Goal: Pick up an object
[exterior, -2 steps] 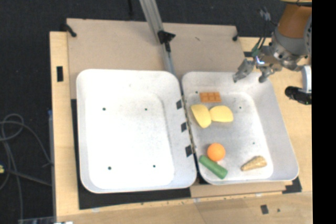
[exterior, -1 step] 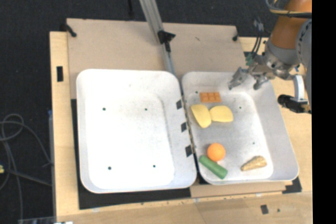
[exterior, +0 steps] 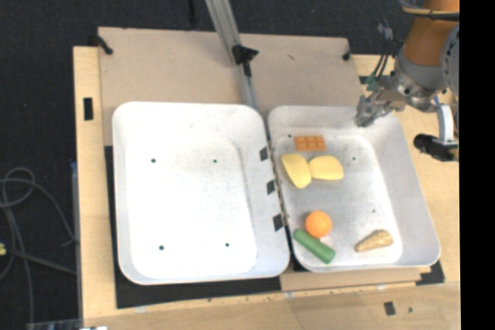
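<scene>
The right bin (exterior: 402, 189) holds an orange waffle-like tile (exterior: 309, 143), two pale yellow pieces (exterior: 295, 170) (exterior: 327, 168) side by side, an orange ball (exterior: 318, 224), a green cylinder (exterior: 313, 246) and a tan wedge (exterior: 373, 241). My gripper (exterior: 366, 113) hangs over the bin's far right corner, up and to the right of the orange tile, apart from every object. Nothing shows between its tips.
The left bin (exterior: 186, 189) lies beside the right one, with black clips (exterior: 272, 185) along the shared edge. A slanted metal pole (exterior: 220, 8) rises behind the bins. The grey and orange arm (exterior: 429, 35) comes in from the upper right.
</scene>
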You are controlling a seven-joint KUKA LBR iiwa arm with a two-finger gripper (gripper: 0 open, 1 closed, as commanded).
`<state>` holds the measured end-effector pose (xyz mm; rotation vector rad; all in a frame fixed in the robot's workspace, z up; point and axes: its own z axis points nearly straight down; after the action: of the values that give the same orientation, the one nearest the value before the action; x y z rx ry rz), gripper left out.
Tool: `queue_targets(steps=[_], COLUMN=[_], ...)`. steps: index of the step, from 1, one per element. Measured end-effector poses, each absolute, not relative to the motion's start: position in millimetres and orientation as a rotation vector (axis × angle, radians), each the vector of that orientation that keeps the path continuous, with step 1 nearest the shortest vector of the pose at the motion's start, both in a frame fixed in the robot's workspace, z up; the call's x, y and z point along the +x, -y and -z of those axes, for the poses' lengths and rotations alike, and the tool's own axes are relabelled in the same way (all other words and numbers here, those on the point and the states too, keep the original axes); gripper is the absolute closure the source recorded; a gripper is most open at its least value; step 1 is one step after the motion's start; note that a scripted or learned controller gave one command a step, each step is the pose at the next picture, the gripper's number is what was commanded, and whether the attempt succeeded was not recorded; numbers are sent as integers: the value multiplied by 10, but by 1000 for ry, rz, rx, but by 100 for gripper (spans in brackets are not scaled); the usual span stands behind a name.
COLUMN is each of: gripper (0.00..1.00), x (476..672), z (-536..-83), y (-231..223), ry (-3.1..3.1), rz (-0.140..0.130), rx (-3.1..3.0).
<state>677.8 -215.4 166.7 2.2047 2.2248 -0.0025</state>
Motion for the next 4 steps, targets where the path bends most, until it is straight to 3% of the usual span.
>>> queue_targets(steps=[1,2,4], gripper=[100,100,100], x=[6856,6865,6703], z=[-2139,-2152,-2088], y=[2175,2178,1182], ry=[-2226,-2231,-2228], rz=[-6,0,-1], rx=[2207,2205,2215])
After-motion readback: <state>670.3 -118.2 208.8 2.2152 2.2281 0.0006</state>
